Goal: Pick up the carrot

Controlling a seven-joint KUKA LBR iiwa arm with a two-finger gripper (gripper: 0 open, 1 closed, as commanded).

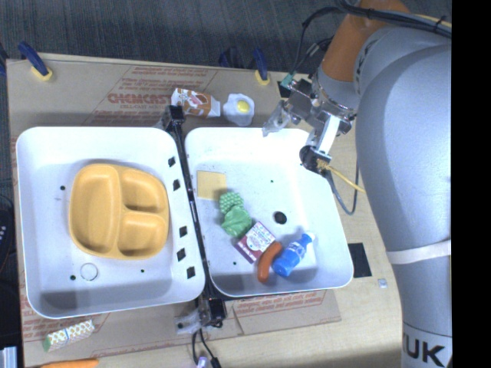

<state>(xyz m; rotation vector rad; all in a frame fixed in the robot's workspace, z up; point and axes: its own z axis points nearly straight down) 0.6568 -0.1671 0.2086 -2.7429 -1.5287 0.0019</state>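
The carrot (265,261), a short orange piece, lies near the front edge of the right bin (322,205). It rests between a blue bottle (291,254) and a dark red packet (254,241), touching both. My gripper (298,129) hangs over the bin's back right corner, well away from the carrot and above the rim. Nothing shows in it.
The right bin also holds a yellow square (211,183) and a green toy (233,213). A yellow compartment tray (120,208) sits in the left bin (38,175). A small carton (192,102) and a yellow-white item (239,109) lie behind the bins.
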